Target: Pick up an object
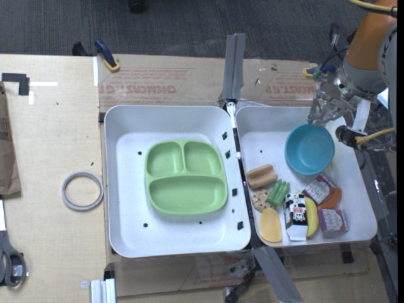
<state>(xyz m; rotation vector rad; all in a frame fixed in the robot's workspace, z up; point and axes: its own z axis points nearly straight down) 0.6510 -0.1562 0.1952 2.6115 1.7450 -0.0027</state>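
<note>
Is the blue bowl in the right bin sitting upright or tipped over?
Upright. The blue bowl shows its open mouth and inner floor to the camera, with its round rim in view all the way around, in the right bin.

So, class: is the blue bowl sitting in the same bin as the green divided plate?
No. The blue bowl sits in the right bin, while the green divided plate lies alone in the left bin.

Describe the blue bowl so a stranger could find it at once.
Look in the right-hand white bin, at its far end, nearest the arm. The blue bowl sits there, apart from the pile of small food items at the near end; it is the only round, blue thing.
</note>
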